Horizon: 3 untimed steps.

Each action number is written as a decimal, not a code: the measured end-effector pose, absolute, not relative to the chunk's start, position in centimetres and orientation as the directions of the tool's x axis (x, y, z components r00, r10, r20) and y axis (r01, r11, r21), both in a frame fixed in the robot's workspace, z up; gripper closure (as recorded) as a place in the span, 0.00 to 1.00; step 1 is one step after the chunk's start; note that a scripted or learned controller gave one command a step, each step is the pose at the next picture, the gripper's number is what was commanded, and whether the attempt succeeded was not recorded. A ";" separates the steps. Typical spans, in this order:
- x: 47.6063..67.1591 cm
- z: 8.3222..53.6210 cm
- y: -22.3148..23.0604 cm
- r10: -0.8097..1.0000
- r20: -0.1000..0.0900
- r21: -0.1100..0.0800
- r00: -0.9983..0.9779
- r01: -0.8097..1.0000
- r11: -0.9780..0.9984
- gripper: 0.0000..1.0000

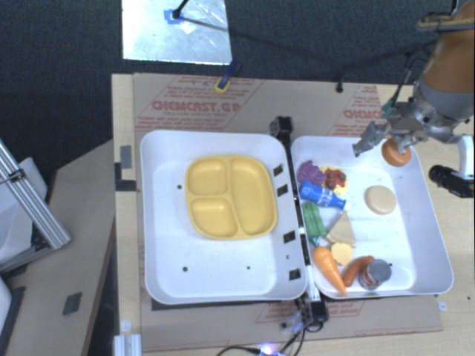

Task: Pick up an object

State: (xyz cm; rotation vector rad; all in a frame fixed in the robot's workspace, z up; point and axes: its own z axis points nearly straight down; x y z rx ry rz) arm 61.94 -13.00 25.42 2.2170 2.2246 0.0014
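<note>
An orange, mushroom-shaped toy sits near the right bin's far edge, apart from the toy food crowded along the bin's left side.

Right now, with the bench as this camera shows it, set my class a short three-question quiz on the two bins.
1. True or false: the yellow divided plate lies in the left bin.
2. Which item lies nearest the right bin's front edge? A) blue bottle B) carrot C) purple grapes
3. Fill in: the orange item just below the gripper sits near the right bin's ____ edge.

Key: 1 true; 2 B; 3 far.
</note>
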 end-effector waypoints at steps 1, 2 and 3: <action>61.7 19.4 -12.2 1.000 0.001 -0.003 -0.002 1.000 0.002 0.00; 61.8 13.3 -12.6 1.000 0.000 -0.003 -0.001 1.000 0.001 0.00; 62.0 9.8 -12.6 1.000 -0.001 0.006 -0.001 1.000 0.001 0.00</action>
